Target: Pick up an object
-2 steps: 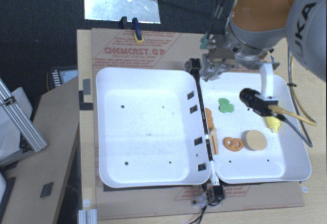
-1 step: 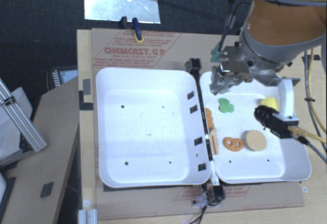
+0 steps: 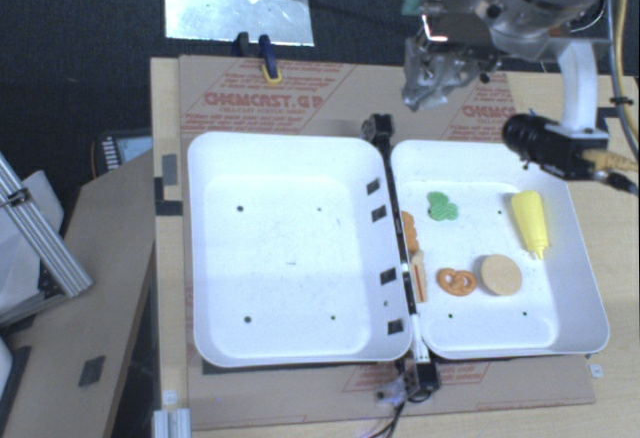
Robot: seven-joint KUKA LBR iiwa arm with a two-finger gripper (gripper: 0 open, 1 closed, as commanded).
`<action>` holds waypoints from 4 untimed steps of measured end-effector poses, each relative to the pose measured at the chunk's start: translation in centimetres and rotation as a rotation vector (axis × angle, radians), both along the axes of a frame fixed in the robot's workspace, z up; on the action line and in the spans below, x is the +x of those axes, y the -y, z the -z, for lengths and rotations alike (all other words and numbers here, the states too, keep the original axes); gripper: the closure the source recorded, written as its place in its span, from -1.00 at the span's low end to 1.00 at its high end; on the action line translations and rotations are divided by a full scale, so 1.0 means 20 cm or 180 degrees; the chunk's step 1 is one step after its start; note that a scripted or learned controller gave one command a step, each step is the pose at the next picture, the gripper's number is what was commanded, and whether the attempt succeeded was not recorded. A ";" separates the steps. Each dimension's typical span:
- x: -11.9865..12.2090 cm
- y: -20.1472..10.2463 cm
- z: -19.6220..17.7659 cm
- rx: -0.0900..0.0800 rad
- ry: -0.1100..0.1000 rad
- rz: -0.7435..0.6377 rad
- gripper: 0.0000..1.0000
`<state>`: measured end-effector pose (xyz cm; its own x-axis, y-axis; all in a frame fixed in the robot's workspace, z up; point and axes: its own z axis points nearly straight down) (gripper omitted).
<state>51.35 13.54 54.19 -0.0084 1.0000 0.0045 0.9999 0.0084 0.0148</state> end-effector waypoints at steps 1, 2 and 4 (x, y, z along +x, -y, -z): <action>-0.13 -0.32 0.04 -0.0006 -0.0045 -0.0010 1.00; 0.05 -0.50 0.04 -0.0010 -0.0041 0.0003 1.00; 0.04 -0.50 -0.02 -0.0008 -0.0035 -0.0006 1.00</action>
